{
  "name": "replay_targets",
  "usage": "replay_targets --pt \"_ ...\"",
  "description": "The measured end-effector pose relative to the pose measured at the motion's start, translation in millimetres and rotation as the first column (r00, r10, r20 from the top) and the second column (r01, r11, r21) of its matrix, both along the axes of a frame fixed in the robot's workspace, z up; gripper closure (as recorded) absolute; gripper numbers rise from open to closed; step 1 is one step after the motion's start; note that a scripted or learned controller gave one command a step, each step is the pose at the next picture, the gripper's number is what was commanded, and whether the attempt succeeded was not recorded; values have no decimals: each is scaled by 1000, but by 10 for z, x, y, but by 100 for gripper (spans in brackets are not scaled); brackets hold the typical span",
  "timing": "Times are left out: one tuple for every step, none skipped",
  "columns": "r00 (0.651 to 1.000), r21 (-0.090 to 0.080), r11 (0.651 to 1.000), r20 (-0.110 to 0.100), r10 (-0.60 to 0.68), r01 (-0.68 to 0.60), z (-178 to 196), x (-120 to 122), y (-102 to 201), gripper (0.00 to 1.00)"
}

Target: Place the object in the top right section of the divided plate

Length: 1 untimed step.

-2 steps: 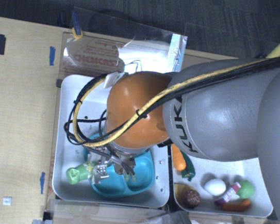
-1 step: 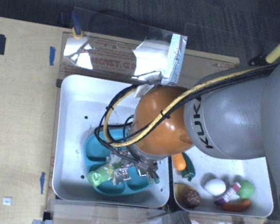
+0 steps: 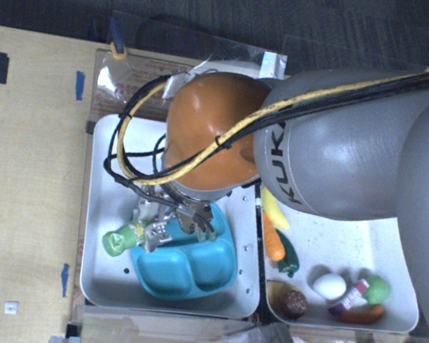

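Observation:
A turquoise divided plate [image 3: 185, 262] lies in the left white bin [image 3: 100, 189], towards its front. A small light-green toy [image 3: 117, 241] rests just off the plate's left edge, on the bin floor, with a pale yellow-green piece [image 3: 136, 232] at its upper right. My gripper [image 3: 161, 229] hangs over the plate's upper left corner, right next to the green toy. The orange band and grey arm hide the back part of the plate and much of the bin.
The right bin [image 3: 402, 255] holds a carrot [image 3: 275, 244], a yellow piece [image 3: 273, 208], a dark green piece [image 3: 291, 255], a white egg [image 3: 331, 286], a brown round item [image 3: 293, 302], a green ball [image 3: 377, 289] and a reddish sausage [image 3: 361, 313]. Yellow and black cables [image 3: 125, 125] loop above the left bin.

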<state>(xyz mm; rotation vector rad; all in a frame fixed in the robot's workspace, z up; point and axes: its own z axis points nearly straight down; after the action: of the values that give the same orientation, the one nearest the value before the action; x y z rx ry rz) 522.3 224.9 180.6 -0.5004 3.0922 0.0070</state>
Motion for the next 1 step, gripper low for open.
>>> replay_targets --pt "974 -2 974 6 226 -226 -581 -238 -235 100"
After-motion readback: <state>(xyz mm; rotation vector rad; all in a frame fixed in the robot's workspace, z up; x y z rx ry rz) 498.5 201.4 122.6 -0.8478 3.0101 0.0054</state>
